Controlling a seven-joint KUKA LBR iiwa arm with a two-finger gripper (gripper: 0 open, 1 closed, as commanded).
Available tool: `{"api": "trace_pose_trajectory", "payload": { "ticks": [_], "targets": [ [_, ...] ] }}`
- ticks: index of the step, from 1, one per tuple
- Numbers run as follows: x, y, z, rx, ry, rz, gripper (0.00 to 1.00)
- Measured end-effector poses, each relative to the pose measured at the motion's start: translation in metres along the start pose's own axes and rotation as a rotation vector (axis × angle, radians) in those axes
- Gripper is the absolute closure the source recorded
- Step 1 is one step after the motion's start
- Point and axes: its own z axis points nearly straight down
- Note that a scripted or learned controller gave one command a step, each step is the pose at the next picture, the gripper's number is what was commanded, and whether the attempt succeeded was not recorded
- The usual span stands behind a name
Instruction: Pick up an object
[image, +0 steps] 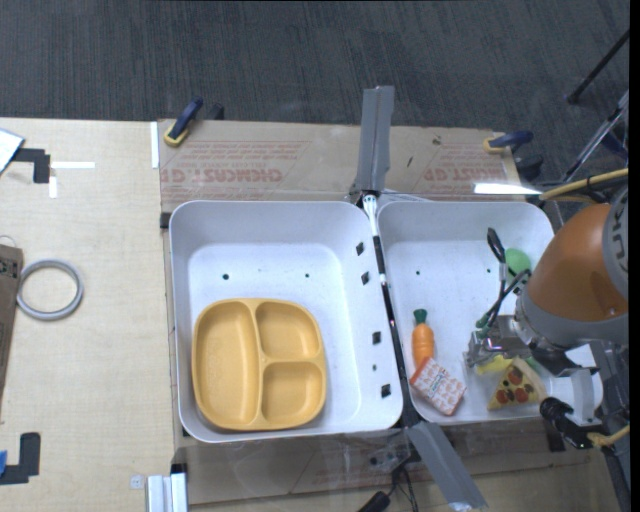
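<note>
The right bin (450, 260) holds a toy carrot (423, 337), a pink-and-white packet (438, 387), a toy pizza slice (512, 387), a yellow piece (496, 363) and a green object (516, 262) near its far right side. My gripper (483, 347) is low in this bin, at the right, just above the yellow piece and left of the pizza slice. The arm's orange band (575, 265) hangs over the bin's right edge and hides part of it.
The left bin (190, 300) holds a yellow divided plate (260, 362). A roll of tape (48, 289) lies on the wooden bench at far left. Cardboard and blue clamps (183, 120) line the back. A grey divider bar (375, 140) stands between the bins.
</note>
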Motion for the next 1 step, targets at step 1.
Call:
{"api": "trace_pose_trajectory", "payload": {
  "ticks": [1],
  "targets": [
    [-0.0347,0.0009,-0.2652,-0.002,-0.003,0.429,1.0]
  ]
}}
